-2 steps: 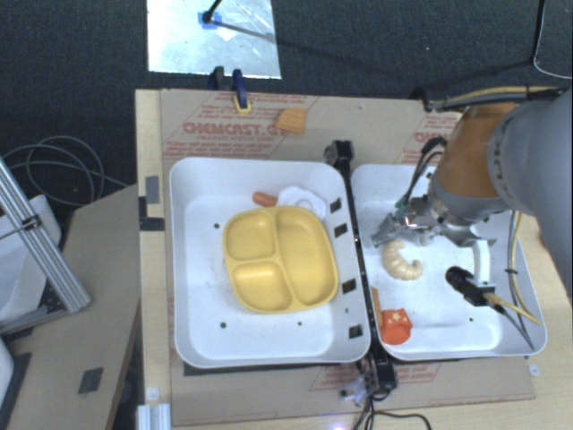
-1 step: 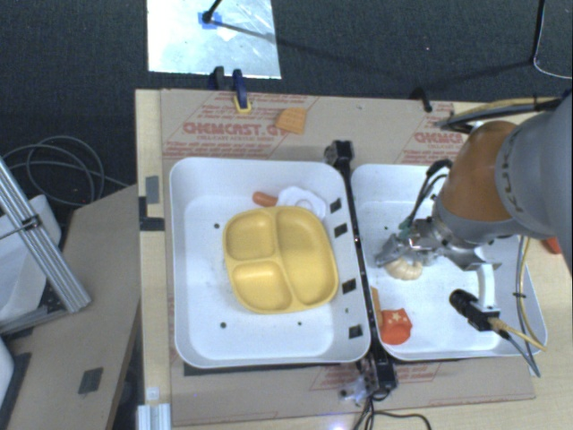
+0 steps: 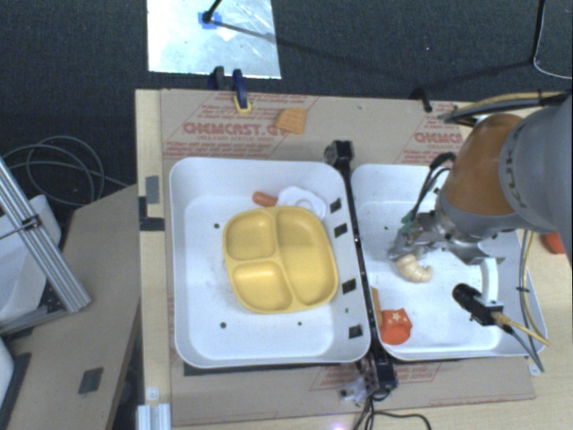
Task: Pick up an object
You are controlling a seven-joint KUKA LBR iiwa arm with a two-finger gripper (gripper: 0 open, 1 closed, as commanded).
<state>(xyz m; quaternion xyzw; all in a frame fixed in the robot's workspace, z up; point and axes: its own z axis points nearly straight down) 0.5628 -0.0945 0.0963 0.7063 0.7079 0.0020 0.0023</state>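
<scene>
My gripper point(image 3: 409, 244) hangs low in the right bin point(image 3: 385, 200), near its middle, under the grey arm with the orange band. A pale cream curved piece point(image 3: 414, 270) lies just below and touching the fingertips. An orange-red block point(image 3: 395, 324) rests at the bin's front left corner. In the left bin point(image 3: 192, 240) sits a yellow divided plate point(image 3: 278, 260), with a small orange sausage-like piece point(image 3: 264, 199) and a white object point(image 3: 303, 199) behind it.
A black divider point(image 3: 351, 240) separates the two bins. A black bracket with cables point(image 3: 479, 305) sticks out of the arm over the right bin's front. A tan piece point(image 3: 291, 120) lies on the cardboard behind the bins.
</scene>
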